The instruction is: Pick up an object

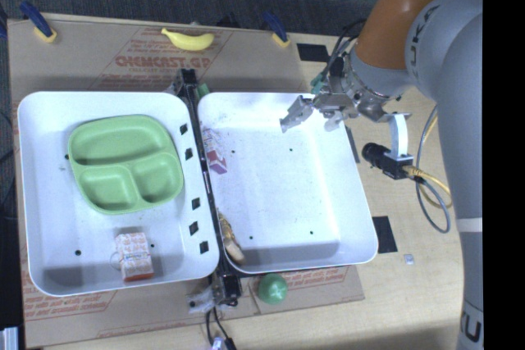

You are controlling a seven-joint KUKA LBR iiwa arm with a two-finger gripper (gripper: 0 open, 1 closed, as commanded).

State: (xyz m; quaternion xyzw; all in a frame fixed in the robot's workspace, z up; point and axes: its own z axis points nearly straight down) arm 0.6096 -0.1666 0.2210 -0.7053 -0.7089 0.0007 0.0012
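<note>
While blurred, end effector (316,115) hovers over right bin (271,193)

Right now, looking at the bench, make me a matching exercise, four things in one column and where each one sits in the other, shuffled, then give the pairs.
1. green divided plastic tray
2. yellow plastic banana
3. small green ball
4. small red and white carton

A. left edge of right bin
B. cardboard in front of the bins
C. inside left bin
D. cardboard behind the bins

Pairs: 1-C, 2-D, 3-B, 4-A
</note>
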